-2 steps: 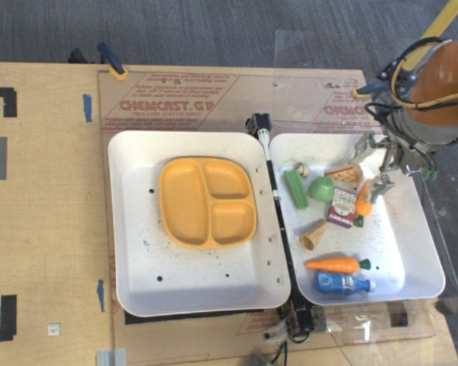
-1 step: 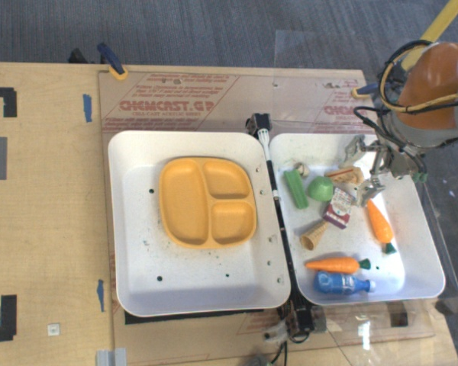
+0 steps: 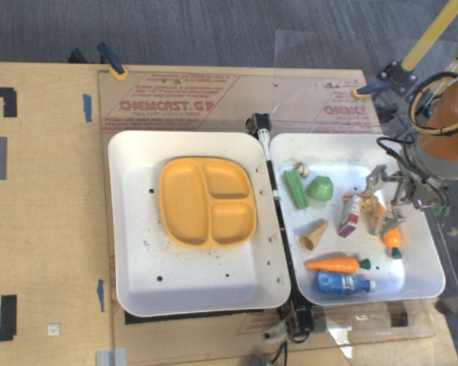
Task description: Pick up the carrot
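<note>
The carrot (image 3: 334, 264) is orange with a green stem end at its right. It lies flat near the front of the right bin (image 3: 431, 280), just above a blue bottle (image 3: 342, 284). My gripper (image 3: 389, 198) hangs over the bin's right side, up and to the right of the carrot and well apart from it. Nothing shows as held in it. A small brown object (image 3: 377, 205) sits directly beside the gripper, and a small orange piece (image 3: 393, 239) lies just below.
The right bin also holds a green cylinder (image 3: 295, 189), a green ball (image 3: 320, 188), an ice cream cone (image 3: 314, 235) and a purple-and-white box (image 3: 349, 216). An orange divided plate (image 3: 208, 202) sits in the left bin (image 3: 130, 265). A black divider (image 3: 275, 204) separates the bins.
</note>
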Robot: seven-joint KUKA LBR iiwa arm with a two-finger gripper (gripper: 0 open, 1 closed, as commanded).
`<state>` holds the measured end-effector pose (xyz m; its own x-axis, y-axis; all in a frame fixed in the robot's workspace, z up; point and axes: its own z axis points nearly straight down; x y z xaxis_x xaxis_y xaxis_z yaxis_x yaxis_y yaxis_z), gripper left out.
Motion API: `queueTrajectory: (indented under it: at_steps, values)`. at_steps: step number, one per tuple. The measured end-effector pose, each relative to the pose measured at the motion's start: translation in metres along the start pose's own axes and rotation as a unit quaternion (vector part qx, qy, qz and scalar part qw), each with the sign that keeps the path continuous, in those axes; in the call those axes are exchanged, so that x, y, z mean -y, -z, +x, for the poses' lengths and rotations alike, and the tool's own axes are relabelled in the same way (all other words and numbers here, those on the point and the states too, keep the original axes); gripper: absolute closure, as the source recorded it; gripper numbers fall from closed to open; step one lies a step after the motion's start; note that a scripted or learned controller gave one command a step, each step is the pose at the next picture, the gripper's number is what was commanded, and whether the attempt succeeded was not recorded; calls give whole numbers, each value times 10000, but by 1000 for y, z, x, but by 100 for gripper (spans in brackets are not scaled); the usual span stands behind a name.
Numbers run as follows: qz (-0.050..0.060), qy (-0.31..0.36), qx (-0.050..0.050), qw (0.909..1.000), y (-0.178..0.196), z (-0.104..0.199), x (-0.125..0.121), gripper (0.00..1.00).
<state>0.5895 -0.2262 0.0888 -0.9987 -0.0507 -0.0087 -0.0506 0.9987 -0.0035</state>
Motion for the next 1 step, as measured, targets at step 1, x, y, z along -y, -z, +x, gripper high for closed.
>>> queueTrajectory:
  at_steps: [1]
  values:
    - [-4, 369, 13, 9993, 1, 31, -4, 0]
